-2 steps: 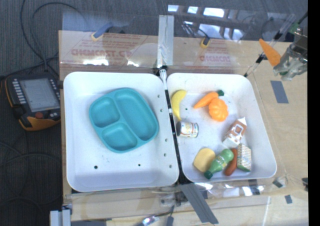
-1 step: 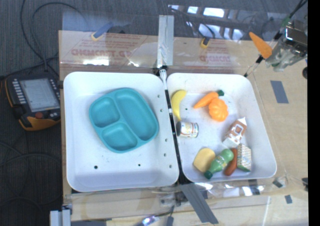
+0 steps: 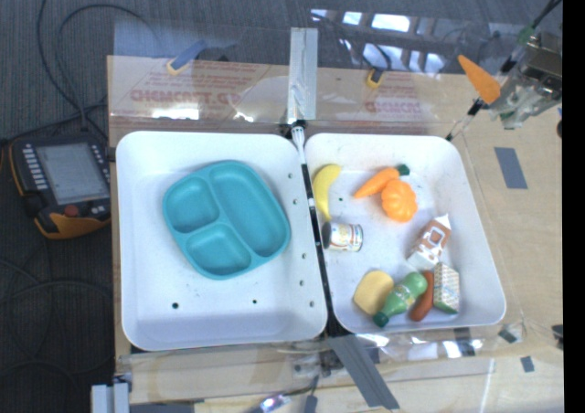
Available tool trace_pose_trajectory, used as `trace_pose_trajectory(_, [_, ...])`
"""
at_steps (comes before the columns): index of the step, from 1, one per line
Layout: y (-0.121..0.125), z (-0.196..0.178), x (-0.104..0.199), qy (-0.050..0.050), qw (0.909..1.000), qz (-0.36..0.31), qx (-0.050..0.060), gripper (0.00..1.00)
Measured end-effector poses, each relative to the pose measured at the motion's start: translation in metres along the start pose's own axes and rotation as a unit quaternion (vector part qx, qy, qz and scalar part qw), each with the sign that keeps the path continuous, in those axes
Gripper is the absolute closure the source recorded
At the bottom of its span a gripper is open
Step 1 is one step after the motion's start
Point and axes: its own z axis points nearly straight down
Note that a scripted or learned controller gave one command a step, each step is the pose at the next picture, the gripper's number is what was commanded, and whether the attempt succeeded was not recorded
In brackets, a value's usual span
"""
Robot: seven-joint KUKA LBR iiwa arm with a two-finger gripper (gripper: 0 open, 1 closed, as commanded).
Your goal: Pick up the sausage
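The sausage (image 3: 422,304) is a short red-brown piece lying at the front right of the right bin (image 3: 475,210). It is wedged between a green toy bottle (image 3: 400,298) on its left and a small patterned carton (image 3: 446,287) on its right. My gripper (image 3: 523,102) hangs at the upper right, outside the bin's far right corner and far from the sausage. Nothing shows in its grasp.
The right bin also holds a banana (image 3: 324,188), a carrot (image 3: 378,182), an orange fruit (image 3: 399,202), a small can (image 3: 345,237), a milk carton (image 3: 430,242) and a yellow potato-like piece (image 3: 372,291). A teal divided plate (image 3: 226,217) lies in the left bin (image 3: 146,301).
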Motion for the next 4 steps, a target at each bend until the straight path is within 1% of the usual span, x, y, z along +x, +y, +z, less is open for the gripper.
trace_pose_trajectory(1, [0.000, -0.009, 0.001, -0.002, 1.0000, 0.000, 0.000, 1.00])
trace_pose_trajectory(2, [-0.066, 0.038, 0.044, 0.003, 0.9998, -0.019, 0.001, 1.00])
trace_pose_trajectory(3, [-0.006, -0.057, 0.018, 0.002, 0.9963, 0.086, 0.000, 1.00])
trace_pose_trajectory(4, [-0.016, -0.038, 0.016, 0.002, 0.9985, -0.055, 0.000, 1.00])
